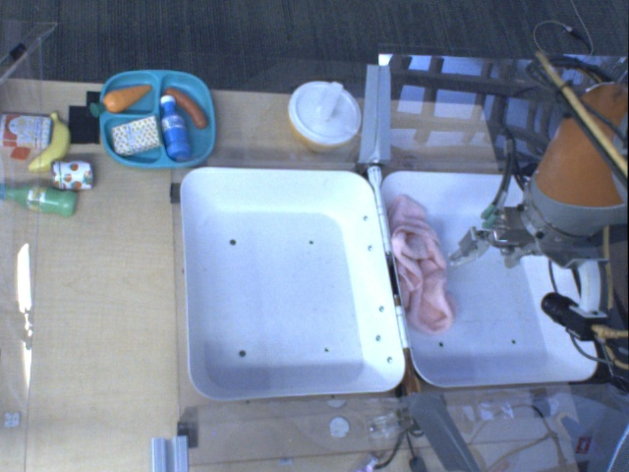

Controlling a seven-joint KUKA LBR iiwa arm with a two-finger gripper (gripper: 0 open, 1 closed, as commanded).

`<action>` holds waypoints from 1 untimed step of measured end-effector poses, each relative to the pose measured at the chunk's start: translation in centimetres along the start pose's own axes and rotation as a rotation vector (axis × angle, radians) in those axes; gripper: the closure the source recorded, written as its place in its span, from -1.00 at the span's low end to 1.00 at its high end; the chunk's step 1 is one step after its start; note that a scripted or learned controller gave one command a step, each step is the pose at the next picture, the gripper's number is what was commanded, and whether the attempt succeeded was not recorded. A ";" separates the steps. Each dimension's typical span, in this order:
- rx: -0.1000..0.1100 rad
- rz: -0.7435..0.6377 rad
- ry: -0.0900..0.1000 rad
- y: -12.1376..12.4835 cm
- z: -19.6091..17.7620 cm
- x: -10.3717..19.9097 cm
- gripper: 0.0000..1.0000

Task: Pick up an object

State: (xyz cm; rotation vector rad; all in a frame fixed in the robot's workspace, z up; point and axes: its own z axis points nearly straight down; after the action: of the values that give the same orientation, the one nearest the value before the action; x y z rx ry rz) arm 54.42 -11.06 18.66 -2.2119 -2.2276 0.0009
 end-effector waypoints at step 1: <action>-0.006 -0.040 -0.001 1.1 9.1 0.6 -1.00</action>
State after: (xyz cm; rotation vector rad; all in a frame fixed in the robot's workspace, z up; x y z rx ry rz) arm 55.48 -10.46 9.53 -2.1702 -2.2752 -0.0046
